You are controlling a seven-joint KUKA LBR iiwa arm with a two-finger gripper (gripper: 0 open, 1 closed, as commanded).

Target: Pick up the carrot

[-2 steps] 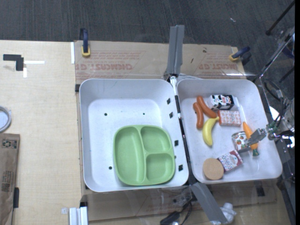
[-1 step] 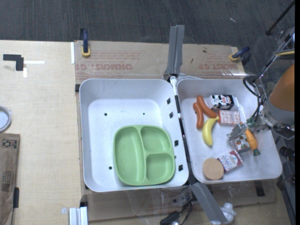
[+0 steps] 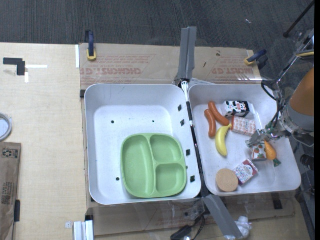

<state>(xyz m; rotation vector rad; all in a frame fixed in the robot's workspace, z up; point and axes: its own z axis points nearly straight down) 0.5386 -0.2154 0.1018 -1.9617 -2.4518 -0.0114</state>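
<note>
The small orange carrot with a bit of green at its tip (image 3: 270, 151) lies in the right white bin (image 3: 286, 185), close to the bin's right wall. Its long side runs from far-left to near-right, a little slanted. The green end looks to be at the near-right, though it is too small to be sure.

The grey two-finger gripper (image 3: 261, 138) sits low over the same bin — just to the far-left of the carrot. The carrot's far end is right beside the fingertips, maybe touching them, but it is too small to tell. The view is too blurry here to say if the jaws are spread or pressed together, and nothing can be seen pinched between them.

So the next move turns on one thing — the carrot lies toward the near-right of the gripper, not under it. A small red and white carton (image 3: 258, 153) lies just left of the carrot, touching or nearly so. It could get bumped or grabbed by mistake.
</note>
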